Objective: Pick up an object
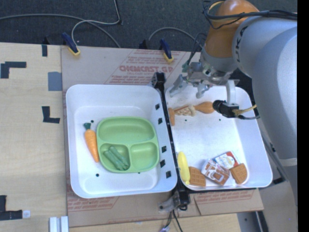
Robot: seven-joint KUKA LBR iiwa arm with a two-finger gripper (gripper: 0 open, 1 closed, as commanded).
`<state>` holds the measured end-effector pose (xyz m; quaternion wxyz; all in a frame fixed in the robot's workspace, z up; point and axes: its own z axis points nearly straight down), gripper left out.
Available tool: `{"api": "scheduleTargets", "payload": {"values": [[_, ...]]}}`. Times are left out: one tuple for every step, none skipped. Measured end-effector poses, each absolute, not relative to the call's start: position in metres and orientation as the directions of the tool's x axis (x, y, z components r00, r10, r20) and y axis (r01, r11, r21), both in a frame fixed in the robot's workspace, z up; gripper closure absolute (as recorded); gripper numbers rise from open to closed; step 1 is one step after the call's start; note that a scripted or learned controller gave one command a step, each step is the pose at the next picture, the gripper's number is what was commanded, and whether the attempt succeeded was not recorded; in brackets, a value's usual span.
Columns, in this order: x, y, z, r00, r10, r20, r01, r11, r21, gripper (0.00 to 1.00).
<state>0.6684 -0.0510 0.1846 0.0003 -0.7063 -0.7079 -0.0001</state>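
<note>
— What sort of place is this?
— A robotics lab, probably: a cardboard sheet (130, 69) clamped to the desk (29, 144) with spring clamps (70, 43), loose cables (96, 23), black tape marks (48, 114), and toy food in white bins (77, 178).

Tool (189, 87) low, fingers seemingly spread, nothing between.

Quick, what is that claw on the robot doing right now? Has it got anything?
Two-finger gripper: jaws spread open, holding nothing, hovering over the far edge of the right shallow white bin, just above the tan toy drumstick.
</note>
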Motion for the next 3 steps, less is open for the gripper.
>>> {"api": "scheduleTargets", "payload": {"values": [[0.663,-0.020,0.199,-0.002,1.000,0.001,1.000,0.002,-0.001,0.00],[0.663,-0.019,0.208,-0.004,1.000,0.001,1.000,0.004,-0.002,1.00],[0.666,-0.024,0.225,-0.002,1.000,0.000,1.000,0.002,-0.001,1.00]]}}
